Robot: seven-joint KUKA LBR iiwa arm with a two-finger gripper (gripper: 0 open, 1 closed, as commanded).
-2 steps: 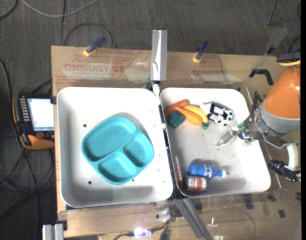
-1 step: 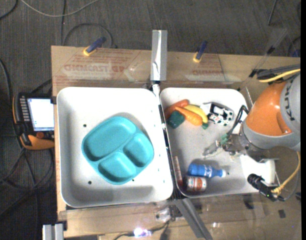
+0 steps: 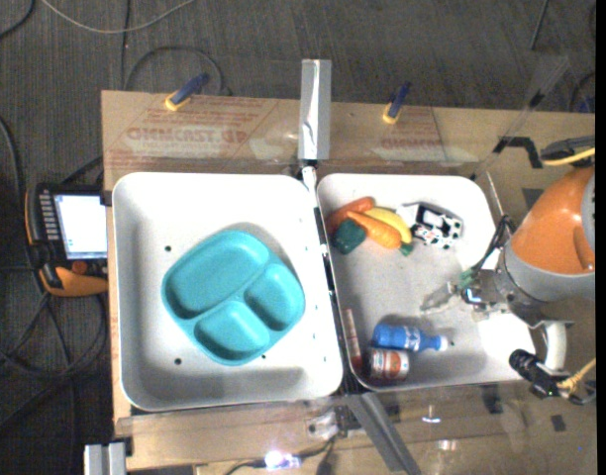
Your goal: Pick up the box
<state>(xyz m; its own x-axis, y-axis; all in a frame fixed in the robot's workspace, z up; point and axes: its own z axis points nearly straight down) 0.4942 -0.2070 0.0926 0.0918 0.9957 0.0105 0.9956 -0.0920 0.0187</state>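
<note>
The box (image 3: 438, 224), white with dark markings, lies flat near the far right corner of the right bin (image 3: 461, 188). The jaws (image 3: 452, 293) sit nearer the camera than the box and apart from it, over the bare floor of the same bin, with nothing between them. They look slightly spread, the thin tips pointing left toward the bin's middle.

The arm (image 3: 555, 240) reaches in from the right edge, its orange band bulging above the wrist and its grey body crossing the right rim of the bin. It slants down and leftward so that the jaws hang low over the bin floor.

The right bin holds several things besides the one box: one orange carrot-like toy (image 3: 351, 209), one yellow banana-like toy (image 3: 390, 224), one dark green block (image 3: 351, 236) touching both, one blue bottle (image 3: 407, 338) lying on its side, and one red-brown can (image 3: 386, 364) just beside the bottle at the near wall. The left bin (image 3: 130, 295) holds one turquoise tray (image 3: 234, 295) with three compartments, lying flat and turned at an angle. The two bins sit side by side on the table (image 3: 204, 132), which has two clamps, one blue and yellow (image 3: 186, 91) and one (image 3: 396, 103) further right.
</note>
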